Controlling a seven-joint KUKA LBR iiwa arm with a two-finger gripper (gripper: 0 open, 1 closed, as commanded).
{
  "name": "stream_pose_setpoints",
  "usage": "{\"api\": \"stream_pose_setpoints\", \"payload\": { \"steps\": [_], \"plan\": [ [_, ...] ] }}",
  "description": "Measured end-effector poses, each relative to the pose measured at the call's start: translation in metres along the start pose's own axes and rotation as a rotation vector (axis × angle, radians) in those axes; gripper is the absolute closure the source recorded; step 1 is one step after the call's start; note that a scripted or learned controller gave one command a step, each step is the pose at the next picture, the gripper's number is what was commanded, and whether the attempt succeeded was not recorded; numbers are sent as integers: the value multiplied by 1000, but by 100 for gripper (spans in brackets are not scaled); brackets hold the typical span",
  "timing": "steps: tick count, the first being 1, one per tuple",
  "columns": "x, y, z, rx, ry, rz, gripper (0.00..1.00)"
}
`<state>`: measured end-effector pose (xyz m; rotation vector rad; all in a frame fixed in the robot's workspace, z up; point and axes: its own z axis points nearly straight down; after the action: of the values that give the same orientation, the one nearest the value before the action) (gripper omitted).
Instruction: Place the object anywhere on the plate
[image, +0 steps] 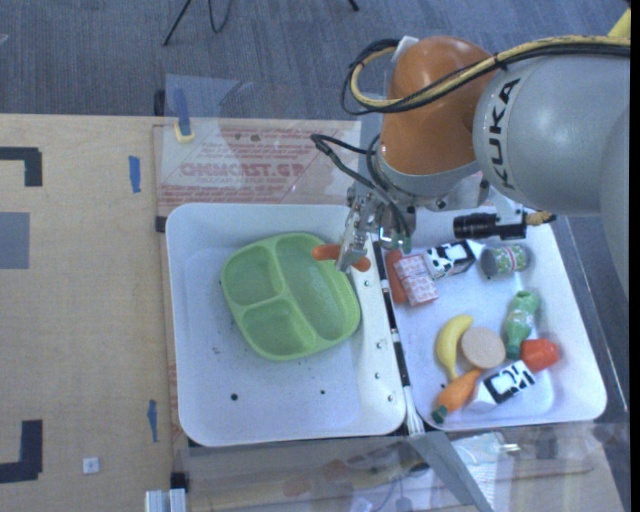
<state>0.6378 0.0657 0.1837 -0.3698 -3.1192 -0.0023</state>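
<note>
Clamped on a small orange object (325, 252) at the green plate (290, 300)'s upper right rim: fingers (350, 250) drawn together around its middle, with orange showing on either side of them. Hangs with the gripper (352, 262) just over the rim, the object's longer end poking inward over the plate's top right compartment, the shorter end outward toward the wall between the two bins. Cannot tell whether touching the plate or just above it.

Looks like a piece of play food, so probably light, hollow and fairly stiff, with a smooth, slightly slippery skin. Not fragile by the look of it; should survive a short drop. Likely to roll or twist if pinched near a tapered end, so best held across the thickest part, much as now. Narrow shape, so little margin if the grip slides.

Judged close to done: needs only a small shift inward from the plate's rim before letting go, since a release right on the raised edge could tip the object off into the left bin (200, 400).

Right of the plate, in the other bin (585, 390), well apart: a banana (452, 340), a pink box (412, 278) and other toy pieces, none involved.
</note>
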Motion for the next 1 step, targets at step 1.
{"api": "stream_pose_setpoints", "payload": {
  "steps": [1],
  "plan": [
    [0,-1,0,0,0,1,0]
  ]
}}
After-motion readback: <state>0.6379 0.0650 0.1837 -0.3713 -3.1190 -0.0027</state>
